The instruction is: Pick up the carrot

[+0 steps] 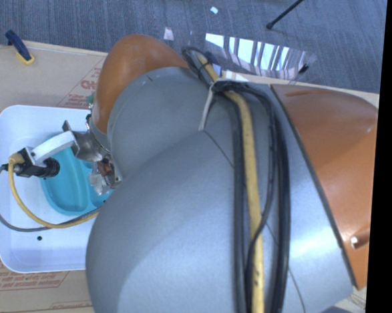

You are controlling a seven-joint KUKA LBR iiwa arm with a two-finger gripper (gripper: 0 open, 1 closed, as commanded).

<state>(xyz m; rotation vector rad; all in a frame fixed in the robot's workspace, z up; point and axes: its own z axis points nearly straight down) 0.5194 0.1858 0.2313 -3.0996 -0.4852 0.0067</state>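
The grey arm [205,213] hid most of the bench. Its gripper [81,171], with a turquoise body and a yellow cable [19,200], hung over the left white bin [3,239]. The carrot's place could not be told.

The carrot is being hidden by the grey arm [198,219], which is covering the right part of the left bin [7,173] and everything to its right. Its colour, pose and place cannot be told.
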